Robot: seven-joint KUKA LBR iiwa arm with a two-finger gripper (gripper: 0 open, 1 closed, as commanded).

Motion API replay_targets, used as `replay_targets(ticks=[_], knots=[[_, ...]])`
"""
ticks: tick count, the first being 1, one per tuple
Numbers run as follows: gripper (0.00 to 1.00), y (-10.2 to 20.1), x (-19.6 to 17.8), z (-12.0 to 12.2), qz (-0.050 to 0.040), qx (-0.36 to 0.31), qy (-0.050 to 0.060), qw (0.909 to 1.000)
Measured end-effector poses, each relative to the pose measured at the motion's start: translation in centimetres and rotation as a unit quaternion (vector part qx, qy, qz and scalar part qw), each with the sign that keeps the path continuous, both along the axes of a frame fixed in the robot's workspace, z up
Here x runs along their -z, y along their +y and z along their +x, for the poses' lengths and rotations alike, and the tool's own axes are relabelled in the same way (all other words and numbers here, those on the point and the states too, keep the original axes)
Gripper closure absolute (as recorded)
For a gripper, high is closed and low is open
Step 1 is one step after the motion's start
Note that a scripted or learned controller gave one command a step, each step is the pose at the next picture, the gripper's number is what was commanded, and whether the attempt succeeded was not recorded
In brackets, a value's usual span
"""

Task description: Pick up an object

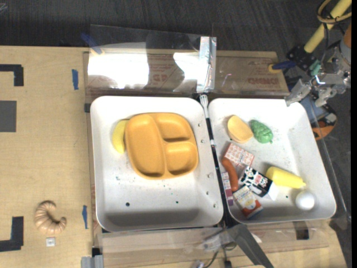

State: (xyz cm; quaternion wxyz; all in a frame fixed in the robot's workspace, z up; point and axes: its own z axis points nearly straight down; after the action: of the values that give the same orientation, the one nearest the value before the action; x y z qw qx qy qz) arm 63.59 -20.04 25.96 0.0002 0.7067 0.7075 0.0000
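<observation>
The right bin (321, 166) holds several objects. A pale orange rounded piece (240, 128) lies beside a green broccoli-like piece (261, 131). Further forward are a pink checkered packet (240, 156), an orange-red sausage (230, 169), a black-and-white carton (256, 181), a small red carton (247, 200), a yellow oblong piece (284, 177) and a white ball (305, 201). The gripper (315, 87) hangs by the far right corner of that bin, over its rim and clear of all the objects.
The left bin (106, 194) holds an orange divided tray (162, 144) lying on a yellow piece (119, 135). A tan croissant-shaped toy (49, 216) lies on the bench at the left. A clear plastic wall (167, 66) stands behind both bins.
</observation>
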Motion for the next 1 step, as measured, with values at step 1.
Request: replay_targets(ticks=[1], knots=[[0.00, -2.32, 8.00, -4.00, 0.0006, 0.082, 0.004, 0.9966]])
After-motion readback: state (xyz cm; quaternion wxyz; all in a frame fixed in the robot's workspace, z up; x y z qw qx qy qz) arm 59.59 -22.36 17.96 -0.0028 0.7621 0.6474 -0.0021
